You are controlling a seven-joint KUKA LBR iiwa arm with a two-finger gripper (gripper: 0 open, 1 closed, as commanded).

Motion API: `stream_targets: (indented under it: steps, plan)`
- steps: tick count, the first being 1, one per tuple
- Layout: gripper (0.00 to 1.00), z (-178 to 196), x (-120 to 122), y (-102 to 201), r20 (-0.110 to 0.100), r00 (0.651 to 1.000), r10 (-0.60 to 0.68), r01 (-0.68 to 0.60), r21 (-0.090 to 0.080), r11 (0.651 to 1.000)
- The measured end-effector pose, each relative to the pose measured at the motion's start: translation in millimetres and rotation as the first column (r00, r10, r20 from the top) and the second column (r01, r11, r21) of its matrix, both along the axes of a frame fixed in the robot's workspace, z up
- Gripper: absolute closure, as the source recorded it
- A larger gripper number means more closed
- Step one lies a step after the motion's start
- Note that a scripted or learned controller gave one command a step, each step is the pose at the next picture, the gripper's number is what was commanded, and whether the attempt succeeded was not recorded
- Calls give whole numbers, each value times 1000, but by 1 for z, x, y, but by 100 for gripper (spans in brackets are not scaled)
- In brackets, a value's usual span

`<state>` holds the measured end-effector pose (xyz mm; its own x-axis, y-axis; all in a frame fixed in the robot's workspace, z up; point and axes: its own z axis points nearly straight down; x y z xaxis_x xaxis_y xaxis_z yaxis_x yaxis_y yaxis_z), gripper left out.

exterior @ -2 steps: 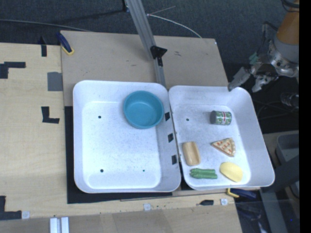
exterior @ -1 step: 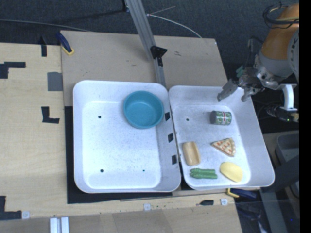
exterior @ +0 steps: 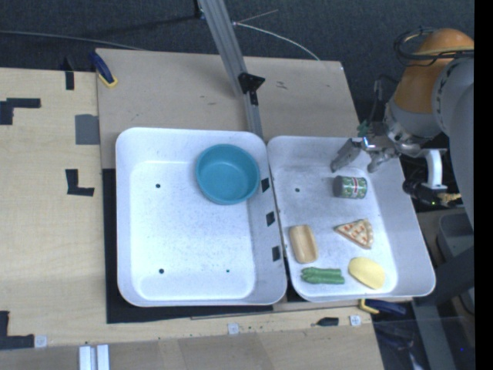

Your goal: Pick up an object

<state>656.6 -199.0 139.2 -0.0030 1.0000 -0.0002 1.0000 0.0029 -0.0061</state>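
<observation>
I have the tool [exterior: 360, 156] hanging over the far part of the right bin [exterior: 308, 156], its two fingers [exterior: 342, 157] spread apart with nothing between them. Just below it, on the bin floor, a small green can [exterior: 350, 186] lies on its side, close to the fingers but not touching them from what I can see. Nearer the camera in the same bin I see a pizza slice [exterior: 356, 233], a bread roll [exterior: 303, 243], a green pea pod [exterior: 322, 276] and a yellow lemon-like piece [exterior: 367, 272], all apart from each other. The left bin [exterior: 146, 230] holds a blue bowl [exterior: 227, 173] upright near its far right corner.
</observation>
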Motion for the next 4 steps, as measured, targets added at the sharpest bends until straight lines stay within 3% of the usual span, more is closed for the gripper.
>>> stream_targets:
  steps: [1, 2, 4]
  plan:
    - [0, -52, 0, 1, 5, 1000, 0, 0, -2, 1000]
    - [100, -40, 0, 1, 4, 1000, 2, -2, -3, 1000]
    - [100, 65, 7, -1, 10, 1000, -1, 1, -1, 1000]
